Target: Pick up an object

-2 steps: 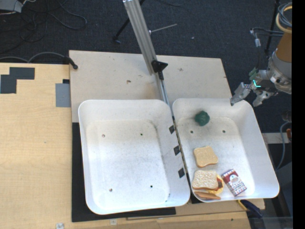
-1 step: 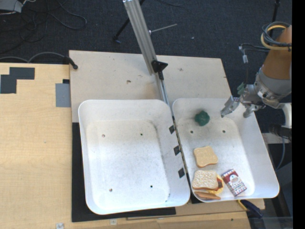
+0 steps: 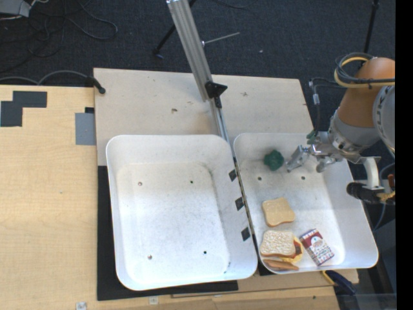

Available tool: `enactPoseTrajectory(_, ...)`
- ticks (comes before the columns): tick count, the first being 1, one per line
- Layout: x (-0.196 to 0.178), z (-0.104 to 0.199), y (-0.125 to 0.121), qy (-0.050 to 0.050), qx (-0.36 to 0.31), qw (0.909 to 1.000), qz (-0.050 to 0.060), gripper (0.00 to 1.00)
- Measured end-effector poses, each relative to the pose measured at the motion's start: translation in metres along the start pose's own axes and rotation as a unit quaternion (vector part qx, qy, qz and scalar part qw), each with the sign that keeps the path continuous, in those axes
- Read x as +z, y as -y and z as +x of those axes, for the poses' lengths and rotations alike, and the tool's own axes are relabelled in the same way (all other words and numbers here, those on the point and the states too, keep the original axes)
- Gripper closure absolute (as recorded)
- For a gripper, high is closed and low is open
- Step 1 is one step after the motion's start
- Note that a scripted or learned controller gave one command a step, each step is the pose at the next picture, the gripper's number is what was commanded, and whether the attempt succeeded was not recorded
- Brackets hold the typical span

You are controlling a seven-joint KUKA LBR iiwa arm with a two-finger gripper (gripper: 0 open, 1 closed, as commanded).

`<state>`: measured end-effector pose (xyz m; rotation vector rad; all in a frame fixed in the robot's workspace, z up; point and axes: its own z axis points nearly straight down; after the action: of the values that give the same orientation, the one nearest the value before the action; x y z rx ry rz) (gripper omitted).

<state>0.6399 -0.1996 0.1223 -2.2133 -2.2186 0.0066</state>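
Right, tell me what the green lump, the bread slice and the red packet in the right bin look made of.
Small dark green lump: likely soft plastic or rubber, matte, no glint. Tan bread slice: probably foam or plastic toy food, with a flat, even surface. Small red-and-white packet: seemingly printed card or foil, though its finish is too small to tell.

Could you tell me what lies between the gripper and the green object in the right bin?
Bare white bin floor alone; the gripper sits just right of the green object in the camera view.

both bins [image 3: 174,147] white. green lump [image 3: 273,159]. tan bread slice [image 3: 278,211]. sandwich [image 3: 281,248] speckled beige, yellow and red edges. red-and-white packet [image 3: 317,247]. arm [image 3: 361,105] grey, orange band.
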Motion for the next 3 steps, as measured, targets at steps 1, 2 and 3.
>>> enactPoseTrajectory(1, 0.033, 0.001, 0.000, 0.001, 0.000, 1.0000, -0.001, 0.00)
enactPoseTrajectory(2, 0.021, 0.001, 0.000, 0.001, 0.000, 1.0000, -0.003, 1.00)
enactPoseTrajectory(3, -0.043, -0.001, 0.000, 0.002, 0.001, 1.0000, -0.007, 1.00)
